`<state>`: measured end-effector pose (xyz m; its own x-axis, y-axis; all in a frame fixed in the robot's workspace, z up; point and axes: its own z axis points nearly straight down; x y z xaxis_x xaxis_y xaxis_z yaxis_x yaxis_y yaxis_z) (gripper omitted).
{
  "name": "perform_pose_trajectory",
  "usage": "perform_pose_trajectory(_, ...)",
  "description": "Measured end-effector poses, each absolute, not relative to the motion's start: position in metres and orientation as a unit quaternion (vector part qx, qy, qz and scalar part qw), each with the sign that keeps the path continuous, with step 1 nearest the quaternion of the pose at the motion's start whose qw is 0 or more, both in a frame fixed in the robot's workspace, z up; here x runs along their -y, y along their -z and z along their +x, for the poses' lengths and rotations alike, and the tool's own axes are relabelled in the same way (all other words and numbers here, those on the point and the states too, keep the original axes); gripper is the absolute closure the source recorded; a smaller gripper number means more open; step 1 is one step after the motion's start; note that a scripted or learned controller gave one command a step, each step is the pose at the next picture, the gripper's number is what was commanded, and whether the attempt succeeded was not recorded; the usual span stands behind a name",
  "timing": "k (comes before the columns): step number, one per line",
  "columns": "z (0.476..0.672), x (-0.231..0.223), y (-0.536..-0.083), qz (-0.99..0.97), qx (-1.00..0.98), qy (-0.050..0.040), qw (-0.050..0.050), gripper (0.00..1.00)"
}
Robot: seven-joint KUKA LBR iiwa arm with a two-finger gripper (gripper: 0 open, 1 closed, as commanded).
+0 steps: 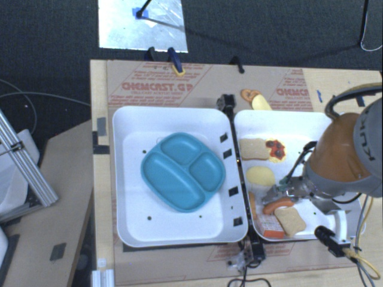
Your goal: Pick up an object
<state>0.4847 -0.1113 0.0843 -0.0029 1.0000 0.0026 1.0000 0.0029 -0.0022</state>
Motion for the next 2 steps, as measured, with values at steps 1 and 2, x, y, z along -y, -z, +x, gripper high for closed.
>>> perform_pose_trajectory(1,0.488,0.114,-0.095,-0.707,0.707,0.0014,-0.003,1.00)
perform_pose_trajectory(2,0.546,0.042,-0.190,-0.703,0.712,0.0045,-0.004,1.00)
